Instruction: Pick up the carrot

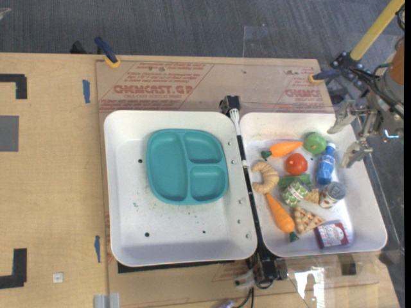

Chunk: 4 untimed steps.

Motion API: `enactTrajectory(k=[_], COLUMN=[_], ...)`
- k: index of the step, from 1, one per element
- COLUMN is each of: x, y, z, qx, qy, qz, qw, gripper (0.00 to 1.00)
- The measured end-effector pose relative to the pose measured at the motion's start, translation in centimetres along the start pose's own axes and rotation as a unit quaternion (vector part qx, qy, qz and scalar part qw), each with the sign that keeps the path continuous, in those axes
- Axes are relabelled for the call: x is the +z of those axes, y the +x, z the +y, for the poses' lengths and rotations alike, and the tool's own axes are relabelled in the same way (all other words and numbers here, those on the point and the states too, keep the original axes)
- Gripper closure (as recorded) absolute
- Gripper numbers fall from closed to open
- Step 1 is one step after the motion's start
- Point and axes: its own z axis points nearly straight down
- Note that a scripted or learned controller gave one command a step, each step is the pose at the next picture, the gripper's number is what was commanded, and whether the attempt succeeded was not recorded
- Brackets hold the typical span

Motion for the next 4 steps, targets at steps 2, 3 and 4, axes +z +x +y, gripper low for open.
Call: enactTrajectory(k=[2, 3, 4], x=[11.6, 14.9, 13.5], y=[-1.3, -1.5, -1.9], z=[7.7, 8.6, 8.7], qx=[0.096, 0.146, 0.145], qy=[-0.001, 0.0, 0.0], qz=[-0.003, -0.003, -0.009], qw=[0.9953, 0.9892, 0.9894], gripper=[0.0, 0.0, 1.0])
